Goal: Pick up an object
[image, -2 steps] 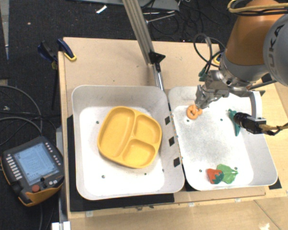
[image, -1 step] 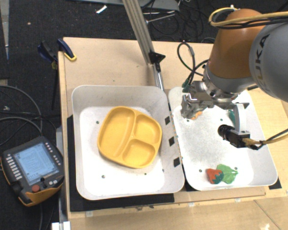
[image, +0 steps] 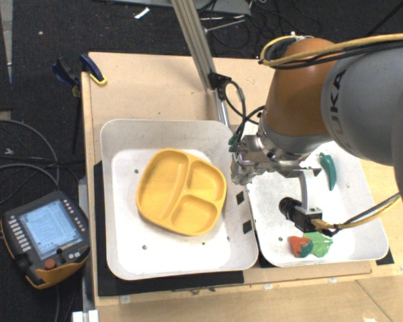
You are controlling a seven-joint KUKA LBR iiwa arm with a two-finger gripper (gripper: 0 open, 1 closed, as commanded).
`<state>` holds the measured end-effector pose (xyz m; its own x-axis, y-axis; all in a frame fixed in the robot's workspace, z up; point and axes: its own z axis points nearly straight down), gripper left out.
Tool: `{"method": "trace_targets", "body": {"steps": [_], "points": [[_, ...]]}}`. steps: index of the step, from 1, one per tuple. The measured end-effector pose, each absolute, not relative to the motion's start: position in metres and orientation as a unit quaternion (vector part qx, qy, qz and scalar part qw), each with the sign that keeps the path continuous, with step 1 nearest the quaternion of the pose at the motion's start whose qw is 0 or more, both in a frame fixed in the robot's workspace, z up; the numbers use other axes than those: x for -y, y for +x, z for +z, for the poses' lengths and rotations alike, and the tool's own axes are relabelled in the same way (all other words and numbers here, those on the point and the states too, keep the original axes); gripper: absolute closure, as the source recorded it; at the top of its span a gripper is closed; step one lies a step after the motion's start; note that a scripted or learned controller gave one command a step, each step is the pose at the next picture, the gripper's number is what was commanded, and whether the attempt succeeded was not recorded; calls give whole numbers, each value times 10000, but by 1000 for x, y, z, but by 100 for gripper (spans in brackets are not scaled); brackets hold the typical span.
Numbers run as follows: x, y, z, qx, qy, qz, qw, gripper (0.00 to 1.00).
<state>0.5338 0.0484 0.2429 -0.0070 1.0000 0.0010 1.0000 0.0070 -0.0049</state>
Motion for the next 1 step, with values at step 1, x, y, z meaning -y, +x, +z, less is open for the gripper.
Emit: {"method": "trace_targets", "body": {"steps": [1], "points": [[-99,513,227,7100,-7042,9,19,100]]}}
